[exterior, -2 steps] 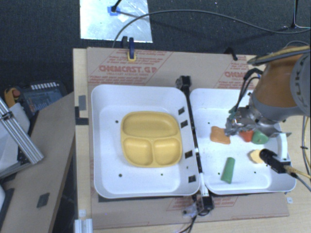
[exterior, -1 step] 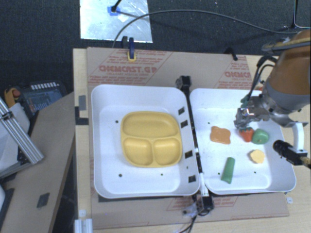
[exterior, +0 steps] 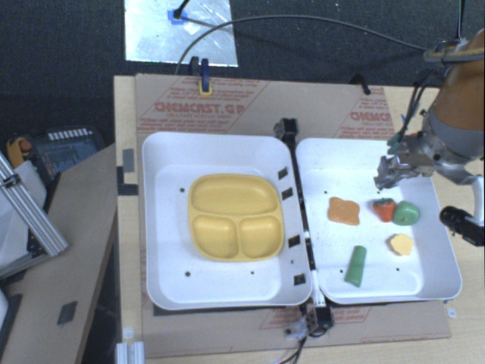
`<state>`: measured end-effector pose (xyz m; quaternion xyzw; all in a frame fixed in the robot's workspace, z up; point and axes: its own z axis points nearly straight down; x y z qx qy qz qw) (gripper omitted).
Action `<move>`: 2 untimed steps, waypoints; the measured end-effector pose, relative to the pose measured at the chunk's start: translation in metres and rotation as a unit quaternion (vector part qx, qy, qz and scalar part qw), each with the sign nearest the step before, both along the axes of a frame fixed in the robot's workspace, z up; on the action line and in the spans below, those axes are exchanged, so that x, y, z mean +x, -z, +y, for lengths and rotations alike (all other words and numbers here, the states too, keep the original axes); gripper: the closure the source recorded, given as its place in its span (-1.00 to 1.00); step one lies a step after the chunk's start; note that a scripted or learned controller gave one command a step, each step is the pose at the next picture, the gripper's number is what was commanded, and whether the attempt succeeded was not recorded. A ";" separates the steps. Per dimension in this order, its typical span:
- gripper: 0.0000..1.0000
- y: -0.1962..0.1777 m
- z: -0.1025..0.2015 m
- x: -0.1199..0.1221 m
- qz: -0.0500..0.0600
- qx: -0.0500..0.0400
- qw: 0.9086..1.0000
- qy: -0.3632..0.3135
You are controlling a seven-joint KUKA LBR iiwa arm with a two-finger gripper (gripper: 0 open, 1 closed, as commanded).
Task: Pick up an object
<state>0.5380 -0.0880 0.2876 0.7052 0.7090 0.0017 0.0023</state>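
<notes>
From above, my pincer (exterior: 385, 176) hangs over the right bin (exterior: 436, 283), near its far edge; I cannot tell how wide it stands. Just below it lie a red piece (exterior: 384, 209) touching a green round piece (exterior: 407, 213), with an orange piece (exterior: 343, 211) to their left. Nearer the front sit a yellow chunk (exterior: 401, 243) and a green stick (exterior: 355, 265). The left bin (exterior: 163, 203) holds a yellow divided tray (exterior: 235, 216).

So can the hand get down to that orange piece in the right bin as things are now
Probably yes. The orange piece lies alone on the bin floor, apart from the red and green piece, with the hand poised just above and to its right.
</notes>
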 end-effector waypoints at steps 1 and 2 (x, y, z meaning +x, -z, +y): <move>1.00 0.015 0.057 0.006 0.002 0.001 1.000 -0.002; 1.00 0.037 0.107 0.006 0.002 0.001 1.000 0.000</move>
